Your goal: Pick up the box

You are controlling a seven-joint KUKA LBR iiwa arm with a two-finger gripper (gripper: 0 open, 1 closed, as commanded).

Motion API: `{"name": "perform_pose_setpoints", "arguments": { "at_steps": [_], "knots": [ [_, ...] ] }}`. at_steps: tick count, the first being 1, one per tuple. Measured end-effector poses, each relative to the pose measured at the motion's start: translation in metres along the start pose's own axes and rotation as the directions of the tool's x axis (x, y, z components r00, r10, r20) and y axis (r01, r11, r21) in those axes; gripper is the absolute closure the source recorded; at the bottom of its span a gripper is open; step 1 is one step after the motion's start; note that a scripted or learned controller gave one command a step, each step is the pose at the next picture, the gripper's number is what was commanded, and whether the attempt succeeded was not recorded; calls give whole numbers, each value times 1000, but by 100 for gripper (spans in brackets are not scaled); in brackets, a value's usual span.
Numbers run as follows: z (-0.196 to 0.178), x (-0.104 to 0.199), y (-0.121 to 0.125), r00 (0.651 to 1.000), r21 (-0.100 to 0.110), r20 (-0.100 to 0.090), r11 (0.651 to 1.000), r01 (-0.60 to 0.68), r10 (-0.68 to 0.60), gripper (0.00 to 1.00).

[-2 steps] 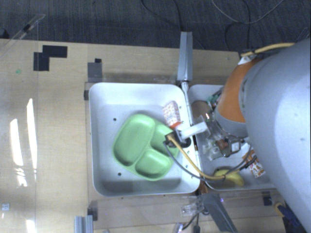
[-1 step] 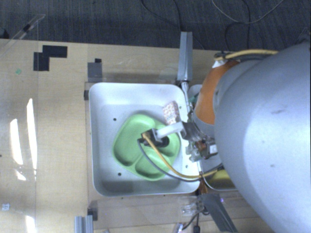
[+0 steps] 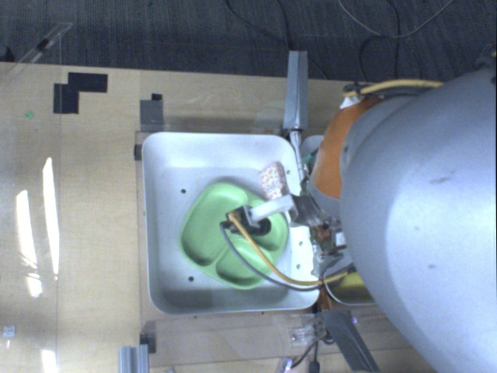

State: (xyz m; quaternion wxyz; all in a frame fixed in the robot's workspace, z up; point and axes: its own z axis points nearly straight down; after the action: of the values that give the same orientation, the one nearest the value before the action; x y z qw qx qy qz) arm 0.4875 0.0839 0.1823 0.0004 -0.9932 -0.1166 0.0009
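A small box (image 3: 272,179) with a pale pink speckled face lies in the left bin (image 3: 167,208), close to its right wall and just beyond the far rim of a green plate. My gripper (image 3: 303,210) hangs over the right edge of that bin, a little nearer to the camera than the box and to its right. The big grey arm and its orange band cover the gripper's end, and nothing is visibly held.
A light green divided plate (image 3: 210,235) takes up the middle of the left bin. The arm (image 3: 419,224) hides nearly all of the right bin; a strip of that bin's far rim (image 3: 312,141) and a yellowish patch (image 3: 349,290) peek out.
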Motion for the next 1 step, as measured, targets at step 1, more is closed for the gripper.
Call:
{"name": "perform_pose_setpoints", "arguments": {
  "at_steps": [1],
  "knots": [
    [0, -37, 156, 1000, 0, 0, 1000, 8, -8, 0]
  ]
}}
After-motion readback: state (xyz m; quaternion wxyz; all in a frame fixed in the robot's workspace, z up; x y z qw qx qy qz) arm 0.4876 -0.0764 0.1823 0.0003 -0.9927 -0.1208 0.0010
